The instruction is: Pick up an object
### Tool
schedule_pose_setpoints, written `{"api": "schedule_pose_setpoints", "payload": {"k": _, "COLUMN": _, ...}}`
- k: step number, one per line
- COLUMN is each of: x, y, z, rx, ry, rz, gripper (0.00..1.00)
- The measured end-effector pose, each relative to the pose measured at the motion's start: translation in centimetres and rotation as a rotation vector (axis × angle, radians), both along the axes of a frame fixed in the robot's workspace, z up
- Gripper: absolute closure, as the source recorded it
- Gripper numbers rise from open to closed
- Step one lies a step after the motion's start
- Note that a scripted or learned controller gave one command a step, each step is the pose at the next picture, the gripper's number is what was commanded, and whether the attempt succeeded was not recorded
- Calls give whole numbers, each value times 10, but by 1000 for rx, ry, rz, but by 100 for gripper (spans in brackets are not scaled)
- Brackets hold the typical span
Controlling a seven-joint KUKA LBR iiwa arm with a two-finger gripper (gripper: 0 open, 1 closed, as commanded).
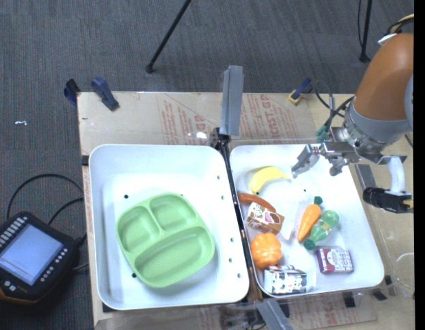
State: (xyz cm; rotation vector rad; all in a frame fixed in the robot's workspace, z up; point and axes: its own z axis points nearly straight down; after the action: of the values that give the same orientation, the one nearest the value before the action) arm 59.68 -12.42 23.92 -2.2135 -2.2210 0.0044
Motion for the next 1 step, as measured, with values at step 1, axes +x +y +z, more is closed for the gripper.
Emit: {"api": "schedule_pose_setpoints", "payload": {"k": 1, "x": -41, "y": -37, "z": -83, "rx": 1, "ry": 1, "rz": 51, "gripper": 0}}
